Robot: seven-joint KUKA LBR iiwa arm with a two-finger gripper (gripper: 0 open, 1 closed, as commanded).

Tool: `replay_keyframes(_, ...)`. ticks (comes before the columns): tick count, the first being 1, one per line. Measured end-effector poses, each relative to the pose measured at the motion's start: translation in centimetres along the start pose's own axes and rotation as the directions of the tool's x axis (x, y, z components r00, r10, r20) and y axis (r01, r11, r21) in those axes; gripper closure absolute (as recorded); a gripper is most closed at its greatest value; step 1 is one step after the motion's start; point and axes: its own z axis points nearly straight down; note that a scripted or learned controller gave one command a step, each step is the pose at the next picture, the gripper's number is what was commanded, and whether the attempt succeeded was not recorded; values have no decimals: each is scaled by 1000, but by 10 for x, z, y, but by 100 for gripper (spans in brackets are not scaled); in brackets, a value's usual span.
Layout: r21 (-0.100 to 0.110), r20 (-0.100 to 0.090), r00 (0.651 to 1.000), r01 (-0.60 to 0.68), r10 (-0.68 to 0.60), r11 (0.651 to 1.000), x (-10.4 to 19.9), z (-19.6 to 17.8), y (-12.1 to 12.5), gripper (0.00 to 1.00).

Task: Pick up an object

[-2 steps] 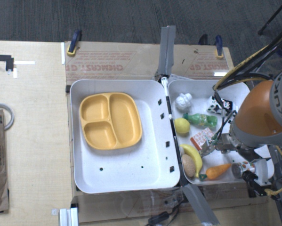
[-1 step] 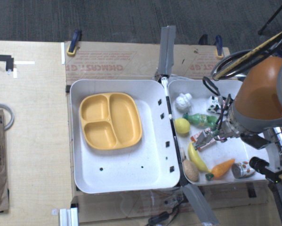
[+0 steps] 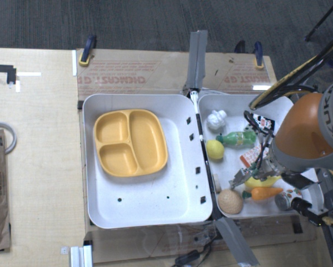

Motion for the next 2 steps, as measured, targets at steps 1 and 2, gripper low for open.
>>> replay_keyframes(1,3,2,1000,-1,1,1000,-1,-7,0,100)
replay_keyframes(2,0,1,1000,-31,31,1000,27,-166,38,100)
